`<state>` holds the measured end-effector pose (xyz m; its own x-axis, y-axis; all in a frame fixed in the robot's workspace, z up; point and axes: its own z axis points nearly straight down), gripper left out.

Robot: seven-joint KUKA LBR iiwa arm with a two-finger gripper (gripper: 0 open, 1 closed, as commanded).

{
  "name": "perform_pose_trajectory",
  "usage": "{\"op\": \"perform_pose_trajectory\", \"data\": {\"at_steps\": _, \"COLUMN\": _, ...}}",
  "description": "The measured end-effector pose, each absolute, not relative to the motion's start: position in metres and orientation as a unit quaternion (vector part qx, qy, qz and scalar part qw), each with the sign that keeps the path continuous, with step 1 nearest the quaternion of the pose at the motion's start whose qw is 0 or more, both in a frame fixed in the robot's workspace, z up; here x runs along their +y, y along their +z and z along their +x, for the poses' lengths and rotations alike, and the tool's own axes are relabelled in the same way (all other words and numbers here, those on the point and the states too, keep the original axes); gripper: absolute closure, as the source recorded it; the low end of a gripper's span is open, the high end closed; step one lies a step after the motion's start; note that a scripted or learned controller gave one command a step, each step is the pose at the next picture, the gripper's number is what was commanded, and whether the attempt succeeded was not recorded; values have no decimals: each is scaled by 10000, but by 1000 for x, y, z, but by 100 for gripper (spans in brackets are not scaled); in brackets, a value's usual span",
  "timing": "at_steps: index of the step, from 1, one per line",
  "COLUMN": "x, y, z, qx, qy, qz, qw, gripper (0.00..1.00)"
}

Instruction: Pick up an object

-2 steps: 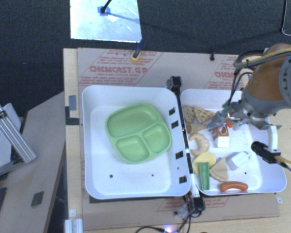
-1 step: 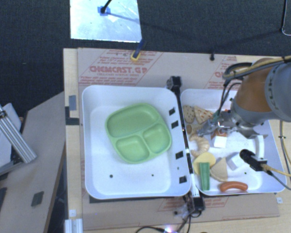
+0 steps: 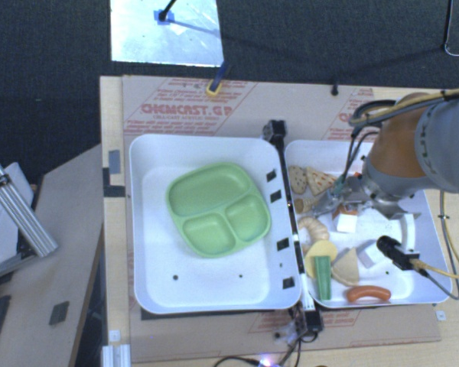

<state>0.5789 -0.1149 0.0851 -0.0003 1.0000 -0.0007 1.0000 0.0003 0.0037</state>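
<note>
A green divided tray [image 3: 217, 208] lies in the left bin [image 3: 149, 266]. The right bin [image 3: 421, 281] holds toy food: bread slices [image 3: 310, 180], a yellow piece [image 3: 321, 249], a sausage [image 3: 369, 293]. The gripper [image 3: 338, 199] is low among them; its state cannot be told.

This is a robotics lab — not a kitchen, despite the toy food [image 3: 344, 262]. A grey and orange industrial arm [image 3: 413, 147] reaches over two white bins [image 3: 149, 281] set on a tabletop [image 3: 237, 98] lined with protective board; cables [image 3: 436, 270] trail about, an aluminium frame rail [image 3: 15, 212] stands at the left, and dark carpet [image 3: 46, 52] covers the floor.
</note>
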Motion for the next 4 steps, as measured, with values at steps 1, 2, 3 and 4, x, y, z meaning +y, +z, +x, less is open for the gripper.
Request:
{"op": "perform_pose_trajectory", "data": {"at_steps": 1, "x": -115, "y": 96, "z": 579, "qx": 7067, "qy": 14, "qz": 7075, "qw": 26, "gripper": 100}}
{"op": "perform_pose_trajectory", "data": {"at_steps": 2, "x": -114, "y": 158, "z": 575, "qx": 7084, "qy": 13, "qz": 7058, "qw": 18, "gripper": 100}}
{"op": "perform_pose_trajectory", "data": {"at_steps": 3, "x": -106, "y": 218, "z": 580, "qx": 7093, "qy": 23, "qz": 7049, "qw": 30, "gripper": 100}}
{"op": "perform_pose_trajectory", "data": {"at_steps": 4, "x": -106, "y": 225, "z": 581, "qx": 7094, "qy": 8, "qz": 7048, "qw": 9, "gripper": 100}}
